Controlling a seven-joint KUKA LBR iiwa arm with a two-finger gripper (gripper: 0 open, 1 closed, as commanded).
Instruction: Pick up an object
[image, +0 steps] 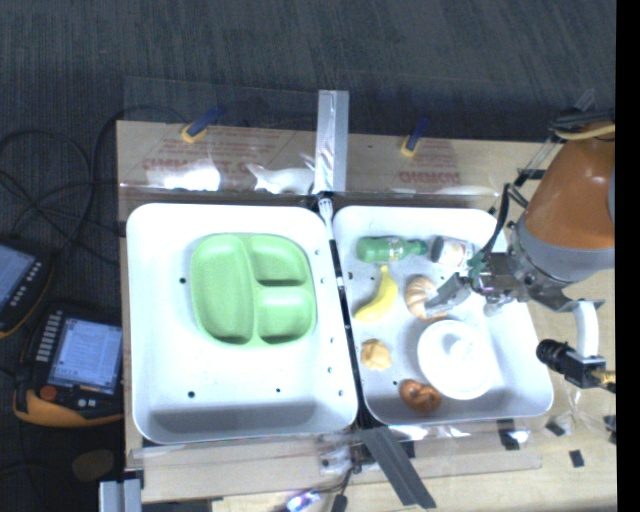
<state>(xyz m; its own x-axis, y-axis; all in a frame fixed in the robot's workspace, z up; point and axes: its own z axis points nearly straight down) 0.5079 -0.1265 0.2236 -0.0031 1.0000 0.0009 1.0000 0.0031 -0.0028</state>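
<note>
I'm seeing a green bottle (392, 248) lying on its side at the right bin's far edge, a yellow banana (379, 294) curving below it, a white bowl (457, 357) sitting upturned, and a brown roll (421, 395) resting near the front.

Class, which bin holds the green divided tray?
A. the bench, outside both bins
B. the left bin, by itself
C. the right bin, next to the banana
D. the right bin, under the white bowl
B: the green tray lies alone in the left bin, while the banana and white bowl are in the right bin.
</note>
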